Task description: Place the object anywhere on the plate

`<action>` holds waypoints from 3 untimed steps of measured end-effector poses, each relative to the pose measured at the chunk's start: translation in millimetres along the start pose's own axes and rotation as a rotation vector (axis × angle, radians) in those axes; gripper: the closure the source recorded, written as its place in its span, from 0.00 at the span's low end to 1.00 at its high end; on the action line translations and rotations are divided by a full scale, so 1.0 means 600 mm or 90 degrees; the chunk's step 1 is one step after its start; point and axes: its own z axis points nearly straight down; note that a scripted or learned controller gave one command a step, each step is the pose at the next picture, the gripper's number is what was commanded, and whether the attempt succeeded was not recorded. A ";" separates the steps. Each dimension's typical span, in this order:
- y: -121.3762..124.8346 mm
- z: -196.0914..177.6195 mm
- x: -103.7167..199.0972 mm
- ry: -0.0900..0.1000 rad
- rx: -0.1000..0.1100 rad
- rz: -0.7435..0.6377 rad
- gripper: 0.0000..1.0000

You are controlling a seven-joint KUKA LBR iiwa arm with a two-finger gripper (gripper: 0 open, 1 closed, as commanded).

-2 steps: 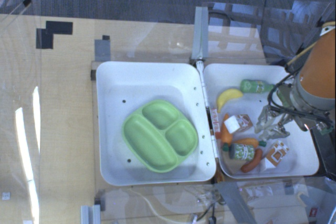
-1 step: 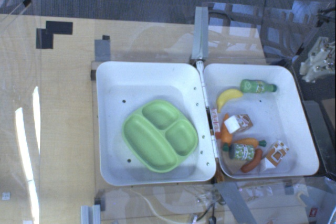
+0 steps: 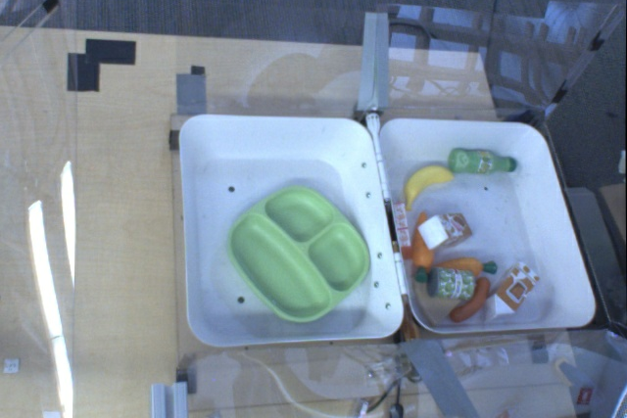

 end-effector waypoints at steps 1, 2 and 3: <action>0.004 0.308 0.005 0.007 -0.003 -0.007 1.00; 0.006 0.394 -0.041 0.007 -0.003 -0.048 1.00; 0.002 0.000 -0.061 -0.002 -0.001 -0.169 1.00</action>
